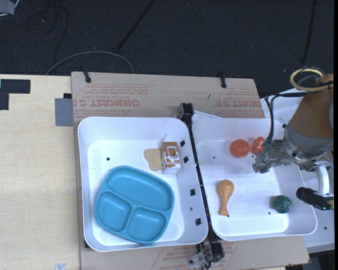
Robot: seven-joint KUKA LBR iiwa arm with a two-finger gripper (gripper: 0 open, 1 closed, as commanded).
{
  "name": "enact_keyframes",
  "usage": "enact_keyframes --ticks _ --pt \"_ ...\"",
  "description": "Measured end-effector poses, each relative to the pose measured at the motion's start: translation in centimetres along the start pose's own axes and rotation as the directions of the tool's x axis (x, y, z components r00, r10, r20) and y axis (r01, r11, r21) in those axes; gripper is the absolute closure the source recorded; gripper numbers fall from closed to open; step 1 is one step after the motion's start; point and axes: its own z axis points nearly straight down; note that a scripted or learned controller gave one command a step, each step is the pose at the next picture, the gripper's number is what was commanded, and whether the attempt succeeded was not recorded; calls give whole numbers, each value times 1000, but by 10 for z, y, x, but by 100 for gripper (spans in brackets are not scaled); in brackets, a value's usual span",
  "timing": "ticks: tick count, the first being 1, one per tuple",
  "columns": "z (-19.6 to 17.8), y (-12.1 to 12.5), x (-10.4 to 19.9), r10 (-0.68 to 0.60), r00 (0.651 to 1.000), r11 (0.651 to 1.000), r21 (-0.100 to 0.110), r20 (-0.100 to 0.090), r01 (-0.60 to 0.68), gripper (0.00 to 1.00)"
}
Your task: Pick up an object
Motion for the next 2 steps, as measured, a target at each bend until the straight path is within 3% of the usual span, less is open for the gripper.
enact_keyframes --ticks 2 --pt "-106 -6 13 -6 1000 1000 -2 0 6 100"
